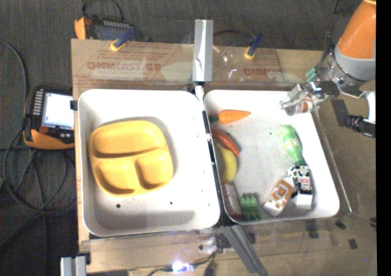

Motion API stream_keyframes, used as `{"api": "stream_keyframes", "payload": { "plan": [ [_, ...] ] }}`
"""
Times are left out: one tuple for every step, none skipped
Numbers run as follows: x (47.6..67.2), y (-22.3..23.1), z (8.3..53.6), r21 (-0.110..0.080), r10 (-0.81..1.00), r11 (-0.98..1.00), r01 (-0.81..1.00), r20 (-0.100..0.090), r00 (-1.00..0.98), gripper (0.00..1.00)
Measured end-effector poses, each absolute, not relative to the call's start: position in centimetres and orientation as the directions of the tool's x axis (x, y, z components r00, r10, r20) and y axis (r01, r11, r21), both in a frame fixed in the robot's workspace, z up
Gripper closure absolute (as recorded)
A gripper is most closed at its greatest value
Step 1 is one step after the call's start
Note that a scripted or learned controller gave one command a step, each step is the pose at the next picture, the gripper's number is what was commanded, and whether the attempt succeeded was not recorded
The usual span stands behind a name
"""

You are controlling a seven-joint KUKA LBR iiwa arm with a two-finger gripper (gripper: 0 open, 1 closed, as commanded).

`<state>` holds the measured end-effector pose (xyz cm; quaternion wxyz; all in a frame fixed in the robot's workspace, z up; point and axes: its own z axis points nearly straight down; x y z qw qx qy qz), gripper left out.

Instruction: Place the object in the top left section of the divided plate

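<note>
A yellow divided plate lies in the left bin, with one long section at the back and two smaller ones in front. My gripper hangs over the back right corner of the right bin, far from the plate. A small reddish spot shows at its tip, and I cannot tell what it is. In the right bin lie an orange carrot, a red pepper, a yellow fruit and a green leafy piece.
Along the right bin's front sit a black-and-white carton, an orange-and-white box, a green block and a small wrapped item. A divider wall separates the bins. An orange device lies left of the bench.
</note>
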<state>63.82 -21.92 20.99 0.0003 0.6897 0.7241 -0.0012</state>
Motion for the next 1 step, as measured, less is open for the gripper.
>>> {"api": "stream_keyframes", "payload": {
  "plan": [
    [61.19, -15.75, 26.52, -0.002, 0.994, -0.109, 0.994, 0.0, 0.109, 1.0]
  ]
}}
